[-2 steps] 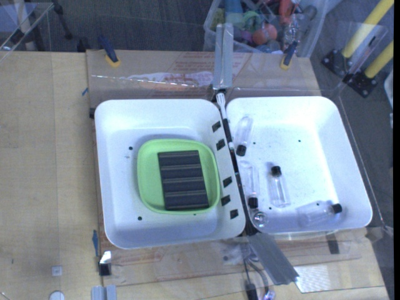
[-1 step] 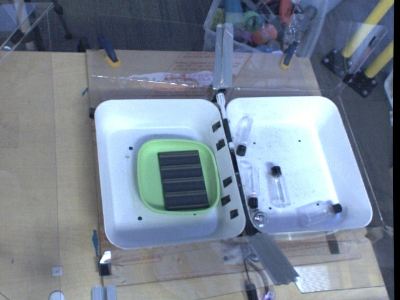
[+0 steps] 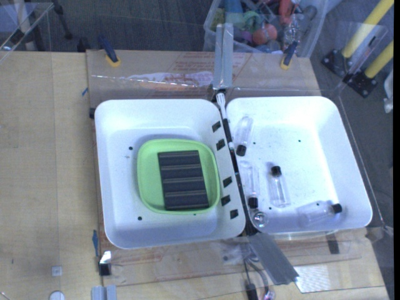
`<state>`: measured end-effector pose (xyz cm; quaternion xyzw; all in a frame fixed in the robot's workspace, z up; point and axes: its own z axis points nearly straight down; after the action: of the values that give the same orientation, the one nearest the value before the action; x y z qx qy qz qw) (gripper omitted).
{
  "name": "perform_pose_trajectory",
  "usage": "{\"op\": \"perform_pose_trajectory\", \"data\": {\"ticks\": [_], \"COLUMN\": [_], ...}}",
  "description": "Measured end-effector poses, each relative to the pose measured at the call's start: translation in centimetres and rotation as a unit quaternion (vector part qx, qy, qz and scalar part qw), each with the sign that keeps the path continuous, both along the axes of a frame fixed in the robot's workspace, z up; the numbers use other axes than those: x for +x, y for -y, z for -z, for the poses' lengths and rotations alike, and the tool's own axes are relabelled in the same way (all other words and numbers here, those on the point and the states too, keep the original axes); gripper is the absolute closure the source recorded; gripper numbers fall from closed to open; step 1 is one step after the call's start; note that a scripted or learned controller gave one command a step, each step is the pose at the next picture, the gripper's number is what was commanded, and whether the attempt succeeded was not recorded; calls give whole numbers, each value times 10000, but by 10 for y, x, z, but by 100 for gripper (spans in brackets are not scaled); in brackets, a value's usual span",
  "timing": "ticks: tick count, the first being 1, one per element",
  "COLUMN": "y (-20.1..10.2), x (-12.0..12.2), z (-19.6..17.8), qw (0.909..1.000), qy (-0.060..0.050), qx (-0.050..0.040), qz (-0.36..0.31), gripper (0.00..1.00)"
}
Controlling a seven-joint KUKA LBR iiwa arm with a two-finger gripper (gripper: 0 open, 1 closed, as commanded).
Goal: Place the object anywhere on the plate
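Camera view: we find the dark grey, ribbed rectangular block (image 3: 182,180) lying flat on the lime-green, rounded-square plastic plate (image 3: 145,167), roughly centred and inside its raised rim. The plate sits in the left shallow white bin (image 3: 119,124) on the pale wooden counter (image 3: 37,167). By that position we judge the placing already done for this block.

We read the block as stiff and moderately light. Its matte surface is cut by four cross grooves that should give grip. We would take it across its two long sides, near the middle, so it does not tip.

In the right shallow white bin (image 3: 312,117) lie small clear vials with black caps, one of them (image 3: 278,185) near the middle and another (image 3: 319,212) by the near wall. These look smooth, round and prone to roll or slip. We would pinch one across its body, close to the cap.

We cannot tell how the jaws stand.
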<state>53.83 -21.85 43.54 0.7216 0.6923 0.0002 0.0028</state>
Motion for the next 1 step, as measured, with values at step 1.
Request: {"op": "perform_pose_trajectory", "data": {"ticks": [1], "y": [3], "x": [29], "z": [0], "qw": [9999], "qy": [-1], "qx": [0], "qz": [106], "gripper": [0]}}
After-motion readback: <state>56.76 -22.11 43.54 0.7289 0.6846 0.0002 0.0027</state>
